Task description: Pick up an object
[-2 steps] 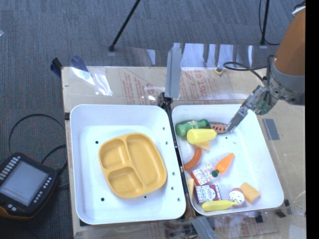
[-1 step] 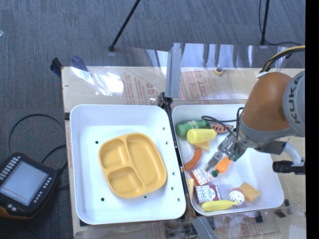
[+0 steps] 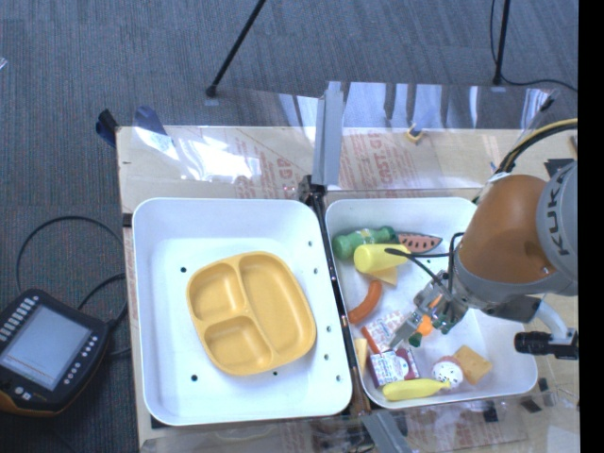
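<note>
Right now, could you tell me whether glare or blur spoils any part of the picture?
In the camera view, glare streaks the clear plastic sheet behind the left bin; the gripper looks slightly soft above the small toys; the yellow plate is sharp and evenly lit.

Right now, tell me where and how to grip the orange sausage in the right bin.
Grip the sausage across its middle, coming straight down from above. It lies flat and slightly curved on the right bin floor, long and narrow, so the fingers probably fit best across its short width, clear of the bin's left wall.
</note>
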Available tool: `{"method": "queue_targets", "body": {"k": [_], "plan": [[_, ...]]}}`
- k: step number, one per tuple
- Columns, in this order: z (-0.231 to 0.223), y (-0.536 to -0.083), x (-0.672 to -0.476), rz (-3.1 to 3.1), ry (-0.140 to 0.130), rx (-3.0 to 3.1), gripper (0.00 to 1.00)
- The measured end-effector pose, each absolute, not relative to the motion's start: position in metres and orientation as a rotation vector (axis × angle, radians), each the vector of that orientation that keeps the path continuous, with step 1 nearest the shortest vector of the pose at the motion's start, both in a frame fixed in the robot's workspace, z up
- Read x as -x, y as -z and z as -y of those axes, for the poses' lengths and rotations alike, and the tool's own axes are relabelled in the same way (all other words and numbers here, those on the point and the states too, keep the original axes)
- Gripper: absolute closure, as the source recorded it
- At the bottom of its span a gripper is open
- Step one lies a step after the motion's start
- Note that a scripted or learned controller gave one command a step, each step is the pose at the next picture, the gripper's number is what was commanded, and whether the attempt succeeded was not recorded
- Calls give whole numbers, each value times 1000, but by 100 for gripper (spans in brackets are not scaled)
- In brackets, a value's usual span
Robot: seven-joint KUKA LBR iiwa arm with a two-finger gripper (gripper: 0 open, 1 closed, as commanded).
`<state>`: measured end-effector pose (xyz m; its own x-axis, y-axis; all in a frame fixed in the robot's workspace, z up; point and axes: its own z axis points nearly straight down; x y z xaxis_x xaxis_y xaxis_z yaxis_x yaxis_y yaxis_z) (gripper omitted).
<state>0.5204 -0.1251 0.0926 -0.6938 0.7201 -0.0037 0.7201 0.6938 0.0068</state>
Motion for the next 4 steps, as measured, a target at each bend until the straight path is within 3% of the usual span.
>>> {"method": "queue_targets", "body": {"k": [1, 2, 3, 4], "plan": [[92, -93, -527, -2819, -3, -1365, 0], [143, -93, -508, -3014, -5, -846, 0], [143, -102, -508, -3014, -9, -855, 100], [106, -267, -532, -2992, -4, -922, 100]]}}
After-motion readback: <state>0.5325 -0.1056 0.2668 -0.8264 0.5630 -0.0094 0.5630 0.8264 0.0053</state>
